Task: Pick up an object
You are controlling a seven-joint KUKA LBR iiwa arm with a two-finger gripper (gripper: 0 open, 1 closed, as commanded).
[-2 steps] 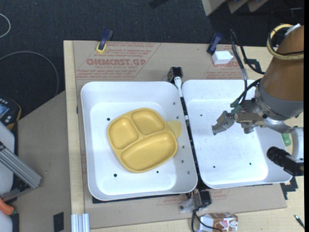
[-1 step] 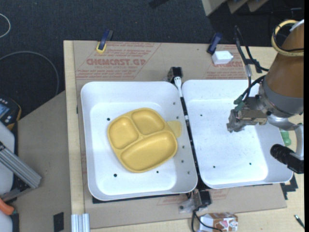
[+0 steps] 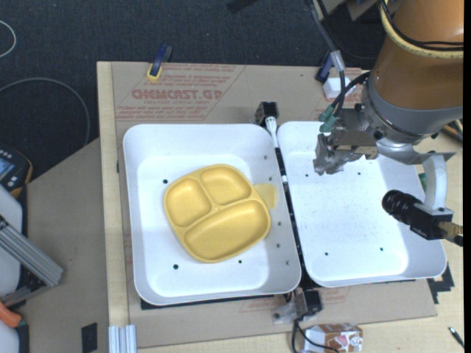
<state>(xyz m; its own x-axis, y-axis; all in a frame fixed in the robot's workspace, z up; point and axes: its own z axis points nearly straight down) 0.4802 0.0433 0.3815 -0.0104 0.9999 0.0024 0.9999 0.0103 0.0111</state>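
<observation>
The yellow divided plate (image 3: pixel 215 213) lies in the middle of the left bin (image 3: pixel 140 149). It looks light, stiff and smooth; grab its rim. The gripper (image 3: pixel 327 166) hangs over the right bin (image 3: pixel 353 263).

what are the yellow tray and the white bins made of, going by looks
Yellow tray: likely moulded plastic, smooth and semi-gloss; its three compartments have rounded walls with soft highlights.
White bins, left bin and right bin: probably thin formed plastic, smooth and slightly shiny, with rounded corners and rolled rims; the look leaves coated metal open.
</observation>
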